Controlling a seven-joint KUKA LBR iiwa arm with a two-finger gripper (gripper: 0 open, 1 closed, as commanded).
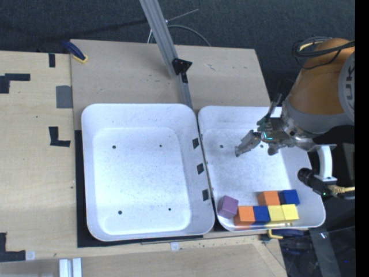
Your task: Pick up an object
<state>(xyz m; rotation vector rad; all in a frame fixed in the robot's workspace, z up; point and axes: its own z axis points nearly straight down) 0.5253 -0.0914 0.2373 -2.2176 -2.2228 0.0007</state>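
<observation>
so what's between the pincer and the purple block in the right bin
Nothing: in the camera view, the stretch between the pincer and the purple block is bare white floor of the right bin.

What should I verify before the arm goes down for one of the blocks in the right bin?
1. Gripper over the right shallow white bin: ok.
2. Gripper above a block: not ok; the blocks sit at the bin's near edge, apart from it.
3. Nothing held between the fingers: ok.
4. Small purple cube stands apart from the others: ok, likely the easiest pick.
5. Orange, blue and yellow cubes spaced for the fingers: not ok, packed together.
6. Finger opening wide enough: cannot tell.
</observation>
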